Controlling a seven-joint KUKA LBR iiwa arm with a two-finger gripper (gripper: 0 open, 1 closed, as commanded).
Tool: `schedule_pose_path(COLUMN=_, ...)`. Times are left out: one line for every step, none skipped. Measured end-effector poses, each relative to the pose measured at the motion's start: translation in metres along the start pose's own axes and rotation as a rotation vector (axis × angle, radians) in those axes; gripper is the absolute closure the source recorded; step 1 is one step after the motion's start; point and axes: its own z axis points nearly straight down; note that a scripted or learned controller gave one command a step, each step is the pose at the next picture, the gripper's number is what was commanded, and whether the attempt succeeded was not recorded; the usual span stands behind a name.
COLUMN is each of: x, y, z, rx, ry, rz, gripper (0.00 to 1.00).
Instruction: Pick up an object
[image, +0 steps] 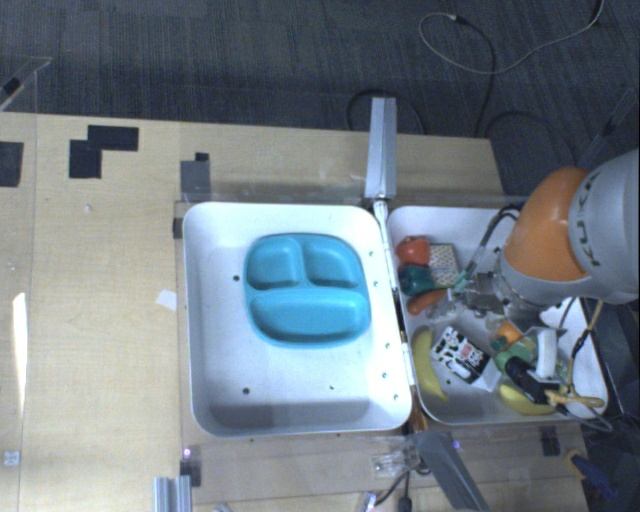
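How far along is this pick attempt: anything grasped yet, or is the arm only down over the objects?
Done: the arm has reached into the right bin, above the clutter. In hand: nothing visibly gripped; the gripper sits low among the items, its grasp hidden. Left: securing and lifting an object. The bananas, the red item and the black-and-white pack all lie in the bin. The blue tray sits in the left bin.

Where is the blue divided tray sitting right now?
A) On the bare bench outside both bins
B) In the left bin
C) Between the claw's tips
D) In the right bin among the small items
B: the blue divided tray lies flat on the floor of the left bin, apart from the clutter in the right bin.
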Motion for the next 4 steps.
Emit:
schedule_pose_path(x=-0.018, y=0.076, z=0.002, rx=0.000, ry=-0.003, rz=0.021, gripper=0.00)
schedule_pose_path(x=-0.050, y=0.121, z=0.006, rx=0.045, ry=0.004, rz=0.120, gripper=0.00)
schedule_pose_path(x=-0.062, y=0.122, z=-0.054, rx=0.001, ry=-0.003, rz=-0.190, gripper=0.00)
schedule_pose_path(x=-0.008, y=0.124, z=0.004, rx=0.010, ry=0.000, rz=-0.244, gripper=0.00)
